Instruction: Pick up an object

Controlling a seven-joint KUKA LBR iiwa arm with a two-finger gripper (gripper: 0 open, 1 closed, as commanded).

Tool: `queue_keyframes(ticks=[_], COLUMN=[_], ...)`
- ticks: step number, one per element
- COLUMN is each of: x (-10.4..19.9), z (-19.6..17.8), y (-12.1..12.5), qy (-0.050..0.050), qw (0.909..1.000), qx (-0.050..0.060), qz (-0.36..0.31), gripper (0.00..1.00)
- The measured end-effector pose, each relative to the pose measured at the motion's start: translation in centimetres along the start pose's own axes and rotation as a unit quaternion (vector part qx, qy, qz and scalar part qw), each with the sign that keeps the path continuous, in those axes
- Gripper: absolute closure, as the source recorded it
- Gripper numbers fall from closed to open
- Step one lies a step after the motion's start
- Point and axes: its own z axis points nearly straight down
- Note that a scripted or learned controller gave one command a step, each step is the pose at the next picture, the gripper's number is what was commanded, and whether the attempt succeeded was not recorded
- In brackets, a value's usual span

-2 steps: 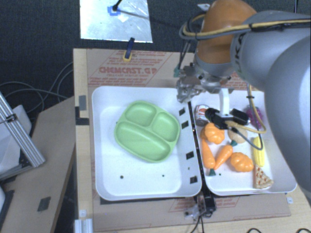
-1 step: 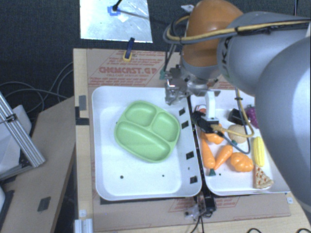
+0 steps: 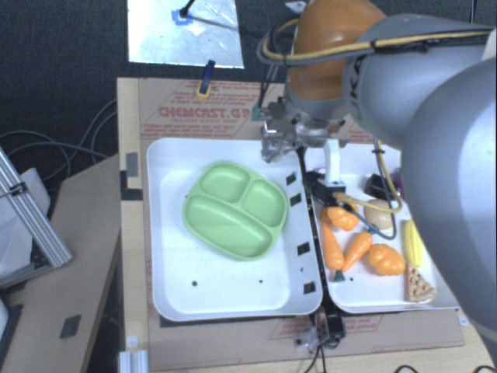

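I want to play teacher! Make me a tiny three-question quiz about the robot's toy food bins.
1. True or false: the green plate lies in the left bin.
2. Which sits nearest the right bin's front edge? A) pizza slice B) corn cob C) carrot
3. How many sections does the green plate have?

Key: 1 true; 2 A; 3 three.

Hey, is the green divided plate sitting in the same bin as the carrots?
No, the green plate lies alone in the left bin, while the carrots are in the right bin with the other toy food.
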Motion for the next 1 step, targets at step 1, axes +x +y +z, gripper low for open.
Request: queue_keyframes(ticks=[1], x=[-0.38], z=[1.71], y=[-0.72], qy=[-0.001], qw=[1.0], qx=[0.001], qz=[0.003], gripper=[1.0])
